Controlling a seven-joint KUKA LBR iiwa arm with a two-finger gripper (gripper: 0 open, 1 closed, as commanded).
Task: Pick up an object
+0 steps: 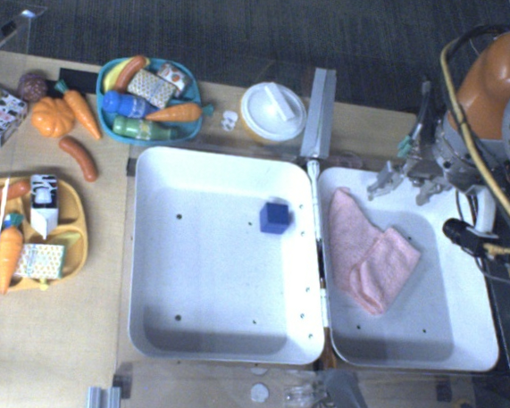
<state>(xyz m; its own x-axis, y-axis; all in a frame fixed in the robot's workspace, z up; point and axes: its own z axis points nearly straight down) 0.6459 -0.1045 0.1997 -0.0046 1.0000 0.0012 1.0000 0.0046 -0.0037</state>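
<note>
Your end effector [407, 184] is hovering with its two fingers spread apart and gripping nothing, so the pick is not yet done. The crumpled pink cloth [369, 252] is lying just below it in the right white plastic bin [456, 352]; the small blue cube [275, 217] is sitting well off to its left in the left white plastic bin [191, 309]. Descent, closing and lifting are all remaining.
</note>
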